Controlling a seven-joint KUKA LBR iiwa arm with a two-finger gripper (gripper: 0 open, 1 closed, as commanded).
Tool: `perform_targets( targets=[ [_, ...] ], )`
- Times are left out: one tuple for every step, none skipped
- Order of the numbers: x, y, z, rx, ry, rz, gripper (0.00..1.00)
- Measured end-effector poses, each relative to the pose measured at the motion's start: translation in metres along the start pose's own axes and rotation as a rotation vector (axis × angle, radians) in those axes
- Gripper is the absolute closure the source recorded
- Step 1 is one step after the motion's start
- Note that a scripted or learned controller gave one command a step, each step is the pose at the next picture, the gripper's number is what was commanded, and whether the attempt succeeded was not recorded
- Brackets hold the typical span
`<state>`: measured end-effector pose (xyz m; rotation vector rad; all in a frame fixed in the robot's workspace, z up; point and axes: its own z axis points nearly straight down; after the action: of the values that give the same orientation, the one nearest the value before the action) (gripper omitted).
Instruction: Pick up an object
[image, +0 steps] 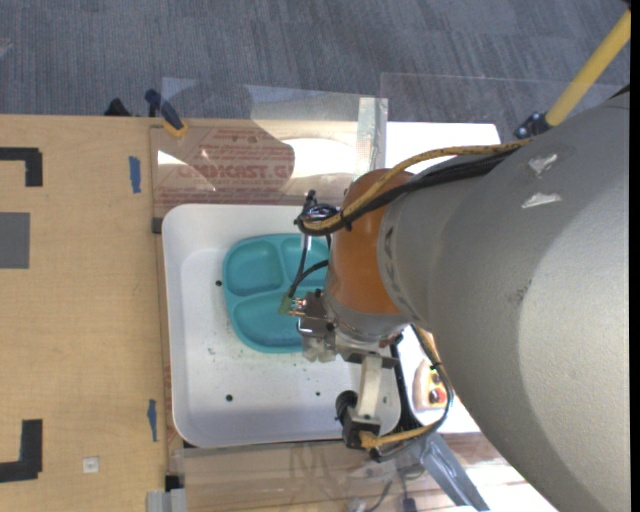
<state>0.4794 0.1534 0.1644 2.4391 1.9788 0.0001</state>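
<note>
Camera view: arm (500, 300) over teal tray (262, 290)

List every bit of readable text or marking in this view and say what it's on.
Faint reddish print on the clear plastic sheet above the white bin: too washed out by glare to read.
No text shows on the teal divided plate or the arm.

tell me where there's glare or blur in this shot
Camera view: glare whitens the clear sheet above the white bin; the grey arm, close to the lens, looks soft and casts shade over the teal divided plate; the plate itself is fairly sharp.
</note>
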Motion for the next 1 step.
perform_targets(
  targets=[
    [0.0221,-0.0043,-0.1127,0.0,0.002,0.529,1.0]
  ],
)
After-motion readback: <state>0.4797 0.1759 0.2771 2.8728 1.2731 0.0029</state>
